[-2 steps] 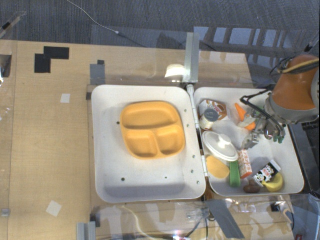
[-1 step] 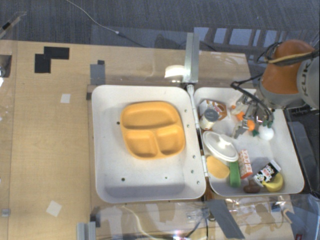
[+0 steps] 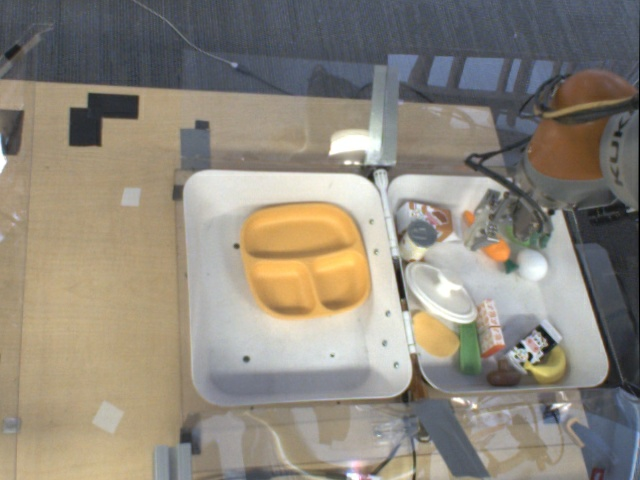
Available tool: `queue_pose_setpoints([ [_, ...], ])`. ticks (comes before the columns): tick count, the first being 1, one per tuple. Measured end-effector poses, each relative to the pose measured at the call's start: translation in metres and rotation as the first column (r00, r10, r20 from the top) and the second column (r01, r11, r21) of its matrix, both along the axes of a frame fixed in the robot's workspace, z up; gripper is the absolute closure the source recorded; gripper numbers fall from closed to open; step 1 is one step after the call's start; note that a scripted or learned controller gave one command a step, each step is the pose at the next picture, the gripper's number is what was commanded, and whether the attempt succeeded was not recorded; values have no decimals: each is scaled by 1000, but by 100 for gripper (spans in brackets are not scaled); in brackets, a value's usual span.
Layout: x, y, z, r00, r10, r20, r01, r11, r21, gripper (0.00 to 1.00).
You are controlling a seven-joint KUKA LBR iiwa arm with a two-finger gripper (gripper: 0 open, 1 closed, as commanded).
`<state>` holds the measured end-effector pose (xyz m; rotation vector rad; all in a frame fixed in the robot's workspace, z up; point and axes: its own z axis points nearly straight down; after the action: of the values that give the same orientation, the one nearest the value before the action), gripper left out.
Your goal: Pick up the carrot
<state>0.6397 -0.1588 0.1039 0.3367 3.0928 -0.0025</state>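
Observation:
The carrot (image 3: 495, 252) is a small orange piece lying in the upper part of the right bin (image 3: 590, 313), with something green (image 3: 530, 232) close to its upper right. My gripper (image 3: 503, 226) hangs directly over it, coming down from the grey arm with the orange band (image 3: 578, 128) at the right. The metal gripper body covers part of the carrot. Whether it touches the carrot is unclear.
Also in the right bin are a white ball (image 3: 532, 265), a white bowl (image 3: 440, 290), a small jar (image 3: 420, 233), a yellow disc (image 3: 435, 335), a red and white carton (image 3: 490, 328) and a banana (image 3: 546, 368). The left bin (image 3: 215, 268) holds a yellow divided plate (image 3: 303, 258).

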Motion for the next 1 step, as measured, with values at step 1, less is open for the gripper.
queue_pose_setpoints([
  [1, -6, 35, 76, 998, 59, -15, -59, 998, -11, 100],
])
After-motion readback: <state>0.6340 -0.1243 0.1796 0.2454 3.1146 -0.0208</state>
